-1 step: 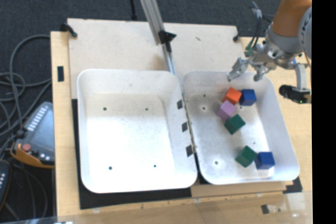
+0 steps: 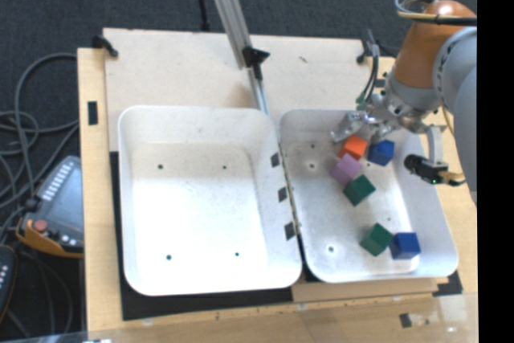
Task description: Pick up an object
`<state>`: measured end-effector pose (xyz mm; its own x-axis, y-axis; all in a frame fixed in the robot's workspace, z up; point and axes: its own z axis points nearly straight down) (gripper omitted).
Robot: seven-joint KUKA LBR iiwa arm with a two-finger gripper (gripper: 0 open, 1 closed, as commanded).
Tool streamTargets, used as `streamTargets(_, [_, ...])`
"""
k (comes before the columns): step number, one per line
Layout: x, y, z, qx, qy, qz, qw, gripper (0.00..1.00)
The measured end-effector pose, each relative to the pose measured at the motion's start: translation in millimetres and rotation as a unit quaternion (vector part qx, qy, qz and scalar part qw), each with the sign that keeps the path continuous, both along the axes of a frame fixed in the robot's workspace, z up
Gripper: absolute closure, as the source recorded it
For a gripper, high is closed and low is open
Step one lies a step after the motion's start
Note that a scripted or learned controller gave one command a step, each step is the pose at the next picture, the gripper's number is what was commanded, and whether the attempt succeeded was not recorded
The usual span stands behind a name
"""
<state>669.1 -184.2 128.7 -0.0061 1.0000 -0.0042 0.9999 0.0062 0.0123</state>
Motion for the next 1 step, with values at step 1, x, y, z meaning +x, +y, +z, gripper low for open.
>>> streamTargets(1, [-3.6,3.3,-9.7,0.001,0.005,-0.003,1.0,0.0])
